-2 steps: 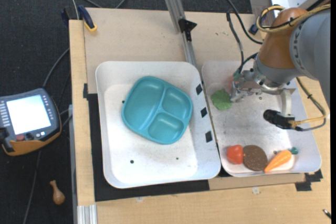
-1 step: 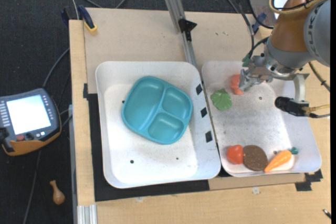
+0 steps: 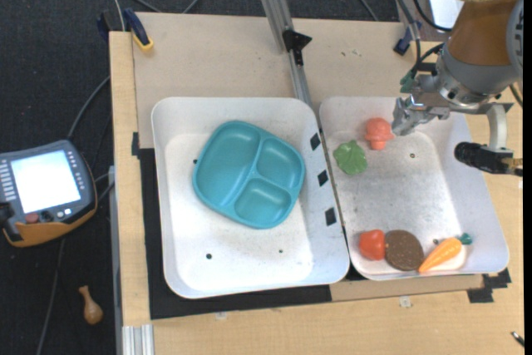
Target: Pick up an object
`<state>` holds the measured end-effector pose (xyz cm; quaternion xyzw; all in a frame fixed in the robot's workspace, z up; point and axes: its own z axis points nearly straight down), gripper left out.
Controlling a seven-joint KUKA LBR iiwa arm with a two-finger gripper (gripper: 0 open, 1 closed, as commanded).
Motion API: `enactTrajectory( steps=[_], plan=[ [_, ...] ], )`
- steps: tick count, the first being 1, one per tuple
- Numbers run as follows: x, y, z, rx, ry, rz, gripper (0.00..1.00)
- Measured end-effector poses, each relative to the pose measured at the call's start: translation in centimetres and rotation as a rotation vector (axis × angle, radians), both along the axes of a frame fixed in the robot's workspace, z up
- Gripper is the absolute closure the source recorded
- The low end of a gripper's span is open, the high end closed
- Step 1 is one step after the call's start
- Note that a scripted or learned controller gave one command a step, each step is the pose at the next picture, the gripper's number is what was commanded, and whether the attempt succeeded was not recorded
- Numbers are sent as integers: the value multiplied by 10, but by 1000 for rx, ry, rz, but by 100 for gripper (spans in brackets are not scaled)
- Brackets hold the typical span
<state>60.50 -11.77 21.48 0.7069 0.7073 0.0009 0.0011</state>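
Spanning most of the view, the bench [image 3: 216, 54] carries two shallow white bins side by side. The left bin [image 3: 179, 262] holds a teal divided plate [image 3: 248, 173], lying tilted near its middle. The right bin [image 3: 465, 204] holds the small toy foods from which one is to be picked. The grey arm [image 3: 482, 29] is seen reaching in from the right, with the tool [image 3: 405, 119] low over the far end of the right bin. Whether the tool is open or closed cannot be told from this view, and nothing can be seen held in it.

A brown oval piece [image 3: 404, 249] lies at the near end of that bin, touched on either side by a toy carrot [image 3: 441, 254] and a red tomato-like piece [image 3: 372, 244]. A green leafy piece [image 3: 351, 157] rests by the left wall. A pink-orange rounded piece [image 3: 377, 132] lies just beside the tool, on its left, and is judged the likeliest target.

For a sound grasp, the tool should be centred over that piece before it is lowered, so that the piece is straddled rather than nudged. Care is advised with the green piece nearby, which could be knocked. A rounded toy may be squeezed out sideways, so closure low on its body is judged safer.
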Motion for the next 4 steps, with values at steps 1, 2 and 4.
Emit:
enactTrajectory(
  steps=[1,2,4],
  plan=[
    [-6,-8,53,0,-2,-1,100],
    [17,39,39,0,0,4,100],
    [51,143,30,1,-1,5,100]
  ],
)
